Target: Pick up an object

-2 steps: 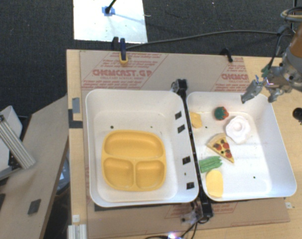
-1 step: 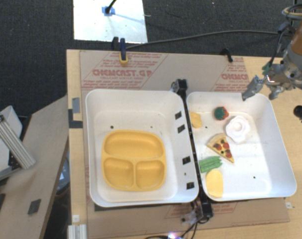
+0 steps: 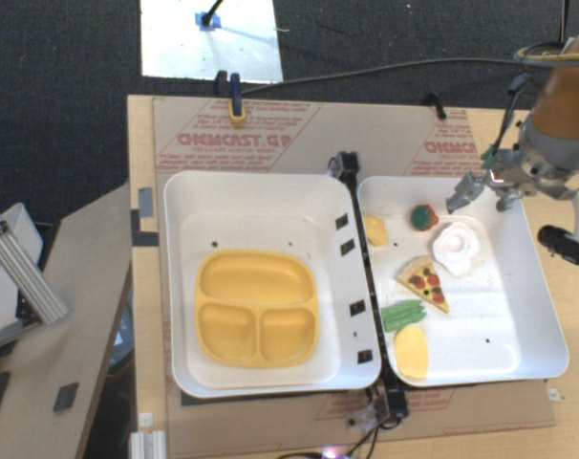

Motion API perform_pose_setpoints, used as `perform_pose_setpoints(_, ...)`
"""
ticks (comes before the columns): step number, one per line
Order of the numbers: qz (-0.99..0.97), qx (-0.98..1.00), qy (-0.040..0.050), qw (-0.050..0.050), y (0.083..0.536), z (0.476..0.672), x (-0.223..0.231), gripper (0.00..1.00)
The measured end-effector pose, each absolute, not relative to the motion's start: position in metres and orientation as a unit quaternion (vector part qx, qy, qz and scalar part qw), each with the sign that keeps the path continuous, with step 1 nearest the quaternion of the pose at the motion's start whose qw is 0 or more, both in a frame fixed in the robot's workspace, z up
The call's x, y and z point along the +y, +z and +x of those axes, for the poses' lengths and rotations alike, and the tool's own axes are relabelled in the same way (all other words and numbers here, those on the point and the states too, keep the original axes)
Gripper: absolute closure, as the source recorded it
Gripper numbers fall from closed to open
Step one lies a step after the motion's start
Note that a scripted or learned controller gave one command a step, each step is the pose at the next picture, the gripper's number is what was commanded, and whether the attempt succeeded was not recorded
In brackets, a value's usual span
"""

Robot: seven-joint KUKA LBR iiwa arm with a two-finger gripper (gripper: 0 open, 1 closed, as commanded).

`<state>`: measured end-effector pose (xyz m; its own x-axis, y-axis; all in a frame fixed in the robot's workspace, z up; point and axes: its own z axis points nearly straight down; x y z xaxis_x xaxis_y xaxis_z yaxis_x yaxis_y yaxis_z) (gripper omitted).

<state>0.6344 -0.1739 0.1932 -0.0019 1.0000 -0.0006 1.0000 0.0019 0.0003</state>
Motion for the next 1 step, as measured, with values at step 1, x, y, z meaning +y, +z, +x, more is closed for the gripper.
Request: perform_pose_setpoints(1,0.707,0.707,-0.0006,0.000,0.1422,0.6320,-0.1838,0.00)
